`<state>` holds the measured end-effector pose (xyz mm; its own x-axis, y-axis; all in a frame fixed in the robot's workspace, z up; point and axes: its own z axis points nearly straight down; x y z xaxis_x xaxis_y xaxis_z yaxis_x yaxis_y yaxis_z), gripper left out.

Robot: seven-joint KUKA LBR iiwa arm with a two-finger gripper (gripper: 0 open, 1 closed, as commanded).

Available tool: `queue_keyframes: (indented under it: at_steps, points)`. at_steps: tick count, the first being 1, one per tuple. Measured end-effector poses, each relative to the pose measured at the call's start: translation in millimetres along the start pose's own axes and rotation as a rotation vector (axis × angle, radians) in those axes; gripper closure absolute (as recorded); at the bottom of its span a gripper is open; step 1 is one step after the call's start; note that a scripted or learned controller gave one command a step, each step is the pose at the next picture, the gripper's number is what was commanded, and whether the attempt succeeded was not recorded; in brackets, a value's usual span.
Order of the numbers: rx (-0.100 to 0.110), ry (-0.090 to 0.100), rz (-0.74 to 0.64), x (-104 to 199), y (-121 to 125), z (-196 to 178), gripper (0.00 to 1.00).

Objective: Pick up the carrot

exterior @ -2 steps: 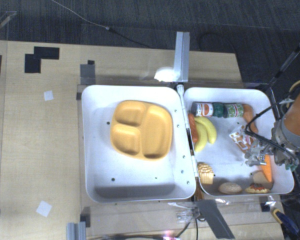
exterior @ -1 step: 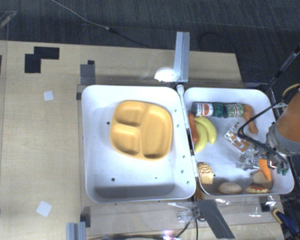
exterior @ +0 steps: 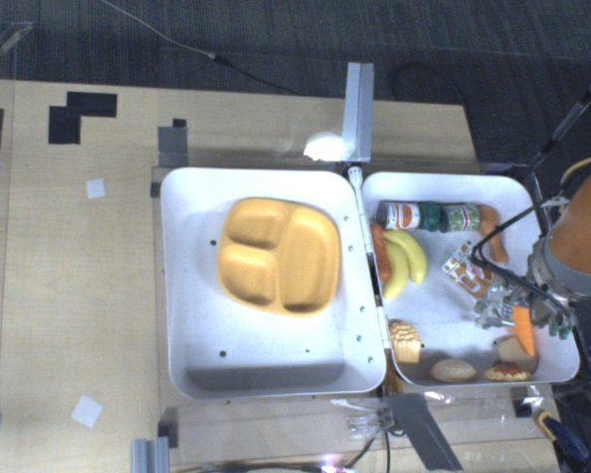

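Observation:
The carrot (exterior: 523, 331), a short orange piece, lies in the right bin (exterior: 443, 308) near its front right corner. My gripper (exterior: 520, 313) hangs low right over it, its grey metal parts showing on either side of the carrot. The arm's orange band (exterior: 581, 235) sits above and to the right, with black cables looping across the bin. From this angle I cannot make out whether the carrot is gripped or merely lies beneath the gripper.
The right bin also holds a can (exterior: 419, 216) lying at the back, bananas (exterior: 402, 261), a crinkled packet (exterior: 463, 264), a cracker (exterior: 406, 341), a potato (exterior: 454, 370) and a pastry (exterior: 507, 371). A yellow divided plate (exterior: 279, 255) sits in the left bin (exterior: 192, 294).

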<state>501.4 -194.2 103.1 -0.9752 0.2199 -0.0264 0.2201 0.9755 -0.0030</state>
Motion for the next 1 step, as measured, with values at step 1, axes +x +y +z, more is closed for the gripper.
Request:
queue_keyframes:
  at_steps: [1]
  points:
    - [-0.003,0.018,0.057,11.8,-0.3,4.1,1.00]
